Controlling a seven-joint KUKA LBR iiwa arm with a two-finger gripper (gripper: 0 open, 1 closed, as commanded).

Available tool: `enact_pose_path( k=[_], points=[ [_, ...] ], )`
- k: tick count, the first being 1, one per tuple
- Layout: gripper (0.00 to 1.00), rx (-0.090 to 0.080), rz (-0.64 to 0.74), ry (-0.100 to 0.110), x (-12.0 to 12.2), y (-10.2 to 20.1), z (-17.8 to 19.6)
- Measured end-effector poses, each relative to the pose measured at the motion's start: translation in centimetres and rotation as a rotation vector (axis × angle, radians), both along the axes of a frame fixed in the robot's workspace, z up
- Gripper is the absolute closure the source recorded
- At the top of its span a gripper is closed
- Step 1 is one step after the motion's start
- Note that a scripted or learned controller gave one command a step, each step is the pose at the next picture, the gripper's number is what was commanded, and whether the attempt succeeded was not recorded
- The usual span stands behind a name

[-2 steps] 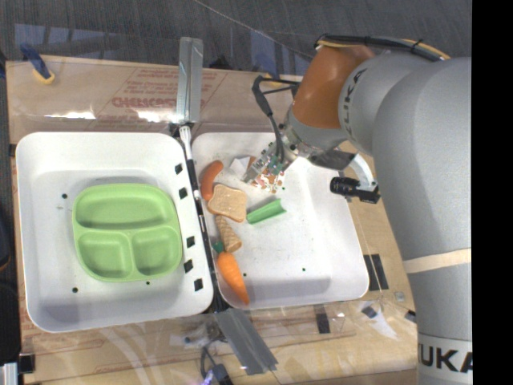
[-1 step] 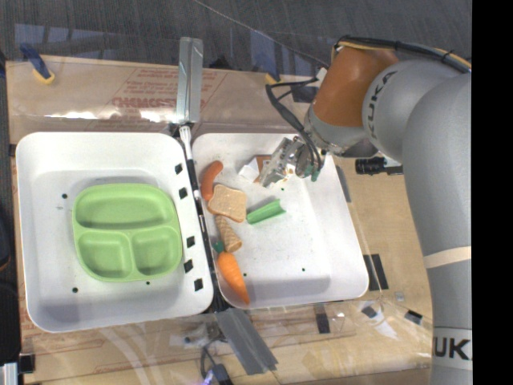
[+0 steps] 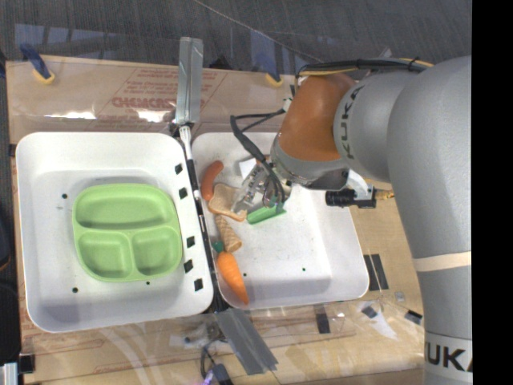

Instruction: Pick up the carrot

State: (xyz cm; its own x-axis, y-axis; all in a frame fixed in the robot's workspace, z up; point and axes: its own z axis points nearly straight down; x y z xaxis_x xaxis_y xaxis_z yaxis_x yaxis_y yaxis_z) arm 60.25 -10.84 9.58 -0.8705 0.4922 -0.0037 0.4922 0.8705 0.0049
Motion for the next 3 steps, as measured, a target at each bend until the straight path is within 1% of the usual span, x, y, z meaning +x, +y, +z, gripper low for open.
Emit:
enact_pose_path(
  k=[1,2,3],
  points=[
    [1.0,-0.009,0.526,-0.008,-4.2,-1.1,0.2],
    [1.0,-0.005,0.345,0.002,-11.9,0.1,7.1],
    [1.0,-0.003,0.379,-0.001,-7.3,8.4,11.8]
  ],
)
